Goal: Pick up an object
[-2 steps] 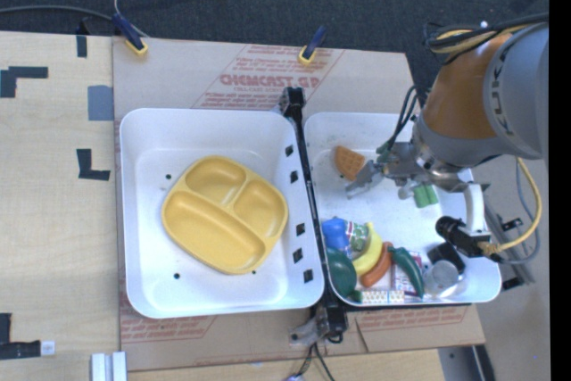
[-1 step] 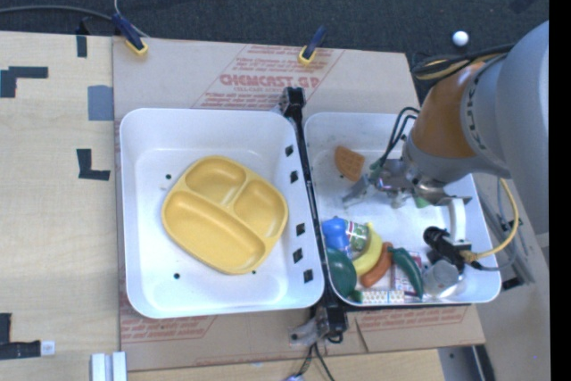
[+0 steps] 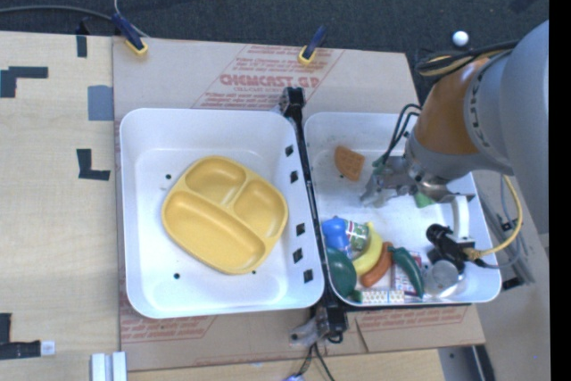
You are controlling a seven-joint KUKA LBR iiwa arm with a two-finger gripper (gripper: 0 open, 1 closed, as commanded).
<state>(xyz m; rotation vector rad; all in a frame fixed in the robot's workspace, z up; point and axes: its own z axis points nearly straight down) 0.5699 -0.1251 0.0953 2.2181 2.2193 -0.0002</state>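
Over the right bin (image 3: 312, 192), the gripper (image 3: 382, 190) is hanging low above bare white floor, and its two fingers are standing a little apart with nothing between them. Two white bins are sitting side by side on the bench, sharing a black divider. Left of that divider, the left bin (image 3: 143, 219) is holding one yellow plate (image 3: 225, 212) with three compartments. Right of the divider, one brown piece of food (image 3: 350, 161) is lying alone toward the far wall, just up and left of the gripper and apart from it. Along the near wall of the right bin, a cluster is crowding together: one blue item (image 3: 333, 231), one yellow banana (image 3: 368, 254), one red sausage (image 3: 376, 269) and two green items, one (image 3: 341, 270) by the divider and one (image 3: 404, 260) right of the sausage. Beyond both bins, two yellow and blue clamps (image 3: 130, 33) are gripping the cardboard sheet's far edge
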